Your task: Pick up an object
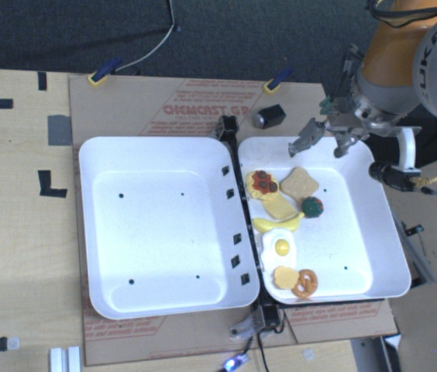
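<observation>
The toast slice [299, 182] is the nearest candidate, lying flat in the right bin [373, 231] near its far wall, apart from the green ball [312, 206] and just beside the yellow cheese piece [279, 206]. We see the gripper [323, 142] hovering above the bin's far rim with its two fingers spread open and nothing between them, so we judge the best approach is straight down over the toast, closing across its narrower width. Its long axis appears to run diagonally, from near-left to far-right, though the shape is close to square.

even overhead light, slightly soft focus
</observation>
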